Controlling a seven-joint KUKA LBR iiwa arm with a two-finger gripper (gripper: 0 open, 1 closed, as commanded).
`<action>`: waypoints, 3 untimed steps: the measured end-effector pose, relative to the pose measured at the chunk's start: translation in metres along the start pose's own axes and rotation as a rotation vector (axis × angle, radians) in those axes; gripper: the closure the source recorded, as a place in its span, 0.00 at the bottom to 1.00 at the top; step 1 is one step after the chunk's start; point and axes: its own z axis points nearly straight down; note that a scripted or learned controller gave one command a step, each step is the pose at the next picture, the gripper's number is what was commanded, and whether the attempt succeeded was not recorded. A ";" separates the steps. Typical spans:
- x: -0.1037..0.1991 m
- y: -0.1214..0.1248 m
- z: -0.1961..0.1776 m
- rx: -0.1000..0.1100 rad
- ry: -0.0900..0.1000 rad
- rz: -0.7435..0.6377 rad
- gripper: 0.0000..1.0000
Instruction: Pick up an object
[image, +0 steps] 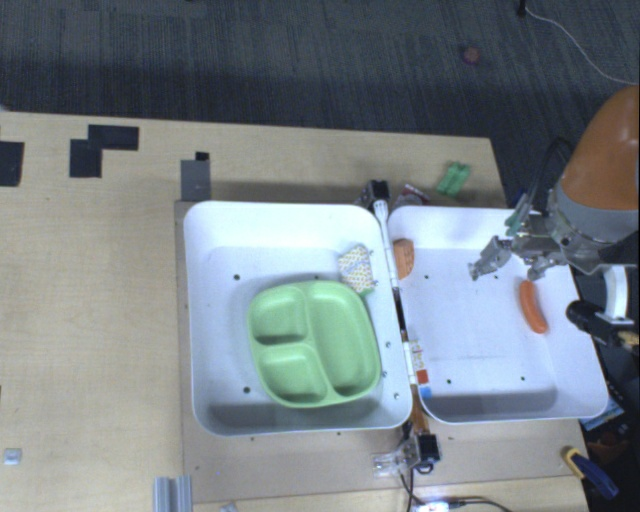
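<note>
On the bench (100, 300), the gripper (512, 255) hovers over the right bin (480, 380), jaws apparently spread, empty; next, descend onto the orange sausage (533, 306).

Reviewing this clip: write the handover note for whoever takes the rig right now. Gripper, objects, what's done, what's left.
Gripper: over the upper part of the right bin, fingers spread, nothing between them.
Objects: an orange carrot-like piece lies in the right bin, just right of and below the gripper; a small orange-brown item sits by that bin's left wall. Left bin holds a green divided plate and a small patterned piece at its upper right.
Done: no pick yet.
Left: grasp one object and lift it.
</note>
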 end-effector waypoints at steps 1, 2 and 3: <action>0.008 0.021 0.121 -0.003 -0.001 0.000 0.00; 0.045 0.078 0.123 -0.003 -0.002 0.001 0.00; 0.046 0.080 0.111 -0.008 -0.001 -0.003 1.00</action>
